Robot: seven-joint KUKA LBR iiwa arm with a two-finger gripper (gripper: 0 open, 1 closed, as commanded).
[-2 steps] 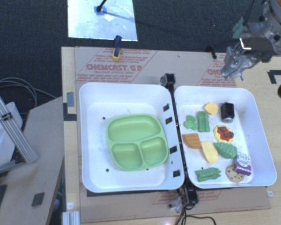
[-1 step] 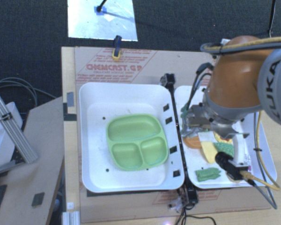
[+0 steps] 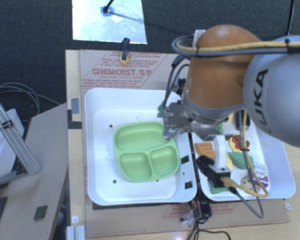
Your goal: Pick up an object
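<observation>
A light green divided plate (image 3: 146, 151) lies flat in the left white bin (image 3: 102, 134). My gripper (image 3: 170, 130) hangs over the plate's upper right rim, close to the wall between the two bins. The wrist and the orange band of the arm (image 3: 220, 69) hide most of the right bin (image 3: 282, 184). Beside the arm in that bin I see an orange flat piece (image 3: 205, 149), a green toy (image 3: 237, 160) and a red and yellow item (image 3: 236, 143). Nothing shows between the gripper's tips.
Both bins rest on a cardboard sheet (image 3: 130, 69). A yellow and blue clamp (image 3: 125, 51) sits at its far edge, with a shiny sheet (image 3: 107, 11) behind it. A metal rail (image 3: 12, 139) crosses the left side, outside the bins.
</observation>
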